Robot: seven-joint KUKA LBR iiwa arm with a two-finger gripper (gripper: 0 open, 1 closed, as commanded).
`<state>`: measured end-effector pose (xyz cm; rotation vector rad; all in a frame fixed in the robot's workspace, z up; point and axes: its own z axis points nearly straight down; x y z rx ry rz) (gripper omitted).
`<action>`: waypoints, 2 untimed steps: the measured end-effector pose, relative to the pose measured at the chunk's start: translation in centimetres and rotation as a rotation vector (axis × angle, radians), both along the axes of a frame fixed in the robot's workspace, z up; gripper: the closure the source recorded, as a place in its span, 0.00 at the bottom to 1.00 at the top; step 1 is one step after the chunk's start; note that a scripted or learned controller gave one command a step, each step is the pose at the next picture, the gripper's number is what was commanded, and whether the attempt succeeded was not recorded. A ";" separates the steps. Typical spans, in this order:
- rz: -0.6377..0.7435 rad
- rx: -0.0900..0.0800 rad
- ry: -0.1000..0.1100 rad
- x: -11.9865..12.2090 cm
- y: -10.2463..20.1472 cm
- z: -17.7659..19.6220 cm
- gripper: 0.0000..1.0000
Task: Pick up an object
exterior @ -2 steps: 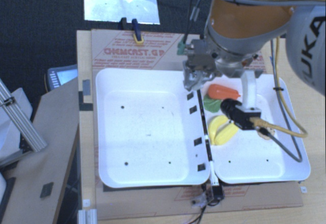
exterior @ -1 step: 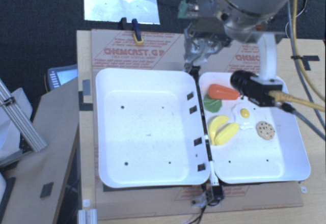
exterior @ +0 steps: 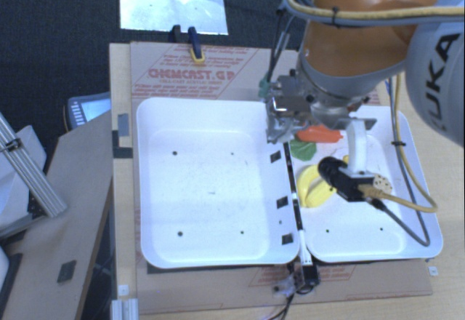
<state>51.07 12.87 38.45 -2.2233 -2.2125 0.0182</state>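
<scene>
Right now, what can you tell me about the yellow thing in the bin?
The yellow thing looks like a smooth, curved plastic toy, maybe a banana. It lies flat in the right bin, near its left wall, just below a green piece. A black part of the arm covers its right side.

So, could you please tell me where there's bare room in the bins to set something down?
The left bin offers bare floor from wall to wall. In the right bin, the near strip below the banana is bare apart from a cable. Its far half is crowded: the arm hangs over an orange piece, a green piece and the banana.
</scene>
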 end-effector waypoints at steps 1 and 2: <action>0.012 0.008 -0.018 -2.5 3.3 7.2 1.00; 0.012 0.010 -0.021 -2.4 7.1 15.2 1.00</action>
